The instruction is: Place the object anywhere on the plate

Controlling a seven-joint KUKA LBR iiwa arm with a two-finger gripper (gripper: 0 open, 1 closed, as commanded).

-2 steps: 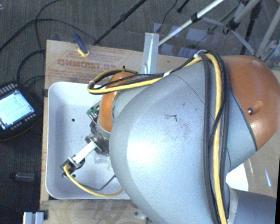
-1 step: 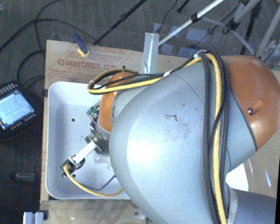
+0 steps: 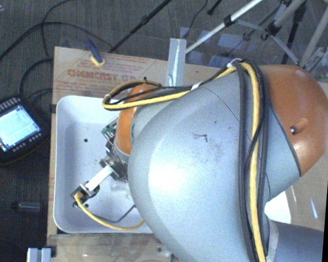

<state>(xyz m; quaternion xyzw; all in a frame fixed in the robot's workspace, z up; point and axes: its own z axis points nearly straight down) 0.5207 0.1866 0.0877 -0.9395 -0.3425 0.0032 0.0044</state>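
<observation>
You had the arm [image 3: 217, 172] across most of your view, grey bulk and orange band [image 3: 301, 122] laid over the bench [image 3: 71, 88], so the step could only be judged. I took it to be working low in the left bin [image 3: 69, 165], either at a pick or carrying toward the plate, and I could not tell which. I could not tell where the object or the plate lay, because the arm covered a good part of that bin and whatever sat beside it. The bin floor you could see, along the left wall and near corner, was plain white.

Your next move called for a check before any release: get the plate and object in sight and confirm something was truly held.

The arm reached in from the right and bent downward, its wrist [image 3: 124, 132] over the bin's middle. The gripper [image 3: 111, 164] sat just under the wrist, low toward the floor. I could not tell whether it was spread or pressed together.
</observation>
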